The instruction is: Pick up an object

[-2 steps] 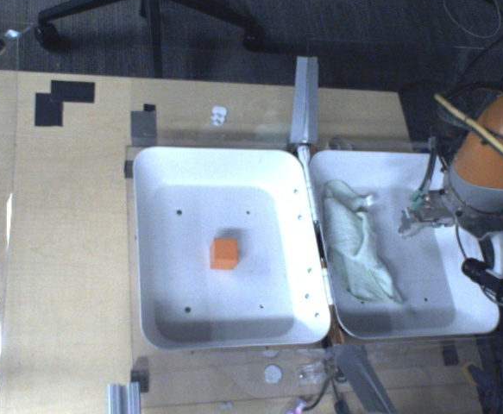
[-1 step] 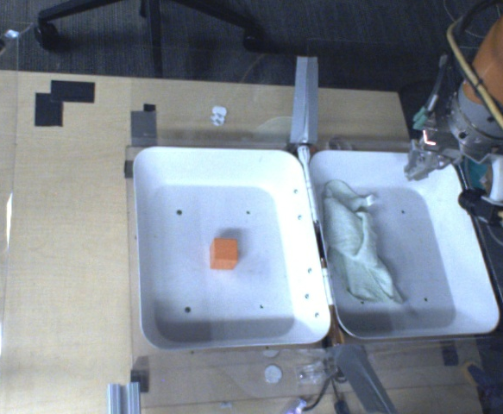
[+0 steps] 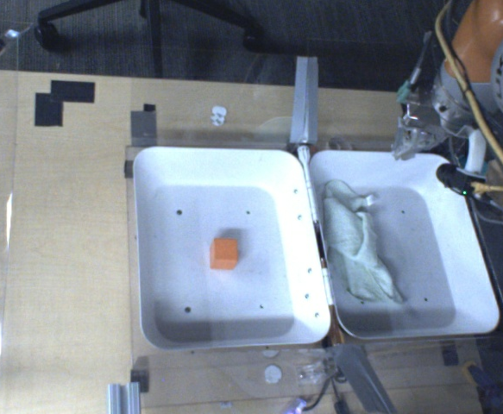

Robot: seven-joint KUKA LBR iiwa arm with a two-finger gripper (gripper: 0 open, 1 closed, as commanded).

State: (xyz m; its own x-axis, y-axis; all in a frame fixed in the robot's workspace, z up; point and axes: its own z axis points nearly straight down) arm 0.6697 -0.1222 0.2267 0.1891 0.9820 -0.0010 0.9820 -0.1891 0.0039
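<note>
Nearest lies the white cloth (image 3: 359,247) in my right bin (image 3: 458,322); my end effector (image 3: 409,136), open or closed I cannot tell, waits above, so next I reach down.

Single fixed camera above bench (image 3: 61,274), looking down at slant, both bins (image 3: 147,231) in frame

- The arm (image 3: 493,33) enters at the top right corner of the view, its orange band uppermost and grey body below.
- The gripper (image 3: 409,141) hangs above the far edge of the right bin (image 3: 480,266), near that bin's far right corner, pointing down.
</note>
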